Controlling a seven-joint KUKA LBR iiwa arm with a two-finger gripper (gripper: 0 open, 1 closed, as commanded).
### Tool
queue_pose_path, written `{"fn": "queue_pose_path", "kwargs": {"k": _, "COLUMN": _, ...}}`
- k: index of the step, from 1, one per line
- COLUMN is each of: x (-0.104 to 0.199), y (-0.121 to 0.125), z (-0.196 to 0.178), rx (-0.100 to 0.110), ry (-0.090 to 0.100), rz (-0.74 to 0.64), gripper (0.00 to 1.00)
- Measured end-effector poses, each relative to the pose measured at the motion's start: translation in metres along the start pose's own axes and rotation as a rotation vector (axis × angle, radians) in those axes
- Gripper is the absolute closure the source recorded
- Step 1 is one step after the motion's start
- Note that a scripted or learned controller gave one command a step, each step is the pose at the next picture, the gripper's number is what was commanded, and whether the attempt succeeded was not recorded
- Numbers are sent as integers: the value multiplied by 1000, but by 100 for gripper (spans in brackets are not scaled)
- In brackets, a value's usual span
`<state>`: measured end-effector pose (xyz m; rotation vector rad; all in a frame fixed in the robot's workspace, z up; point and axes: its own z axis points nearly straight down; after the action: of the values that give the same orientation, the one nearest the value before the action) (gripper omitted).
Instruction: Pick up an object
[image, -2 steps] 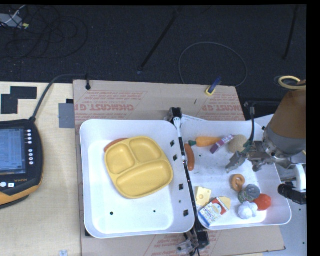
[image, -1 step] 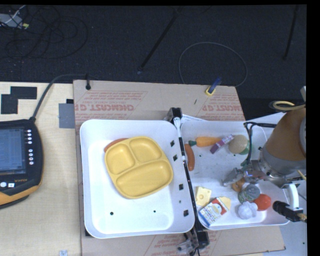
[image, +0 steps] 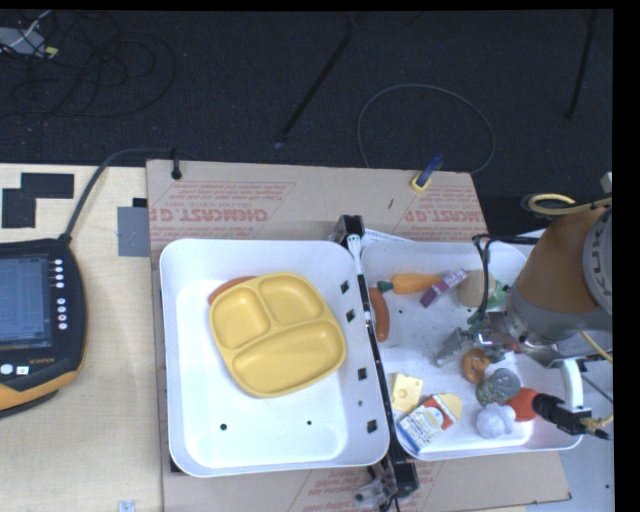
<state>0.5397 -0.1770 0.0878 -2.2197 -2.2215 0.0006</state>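
So the arm (image: 560, 275) is reaching in from the right over the right bin (image: 385, 420), and the pincer (image: 470, 338) is sitting low among the clutter there, can't tell how wide it's open or whether it's got anything. An orange roundish object (image: 474, 366) is lying just beside it, right below. A carrot (image: 413, 284) is lying up and to the left, well apart. The yellow divided plate (image: 276, 332) is resting in the left bin (image: 190, 400)
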Motion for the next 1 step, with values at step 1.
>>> {"fn": "queue_pose_path", "kwargs": {"k": 1, "x": -1, "y": 0, "z": -11, "rx": 1, "ry": 4, "rz": 5, "gripper": 100}}
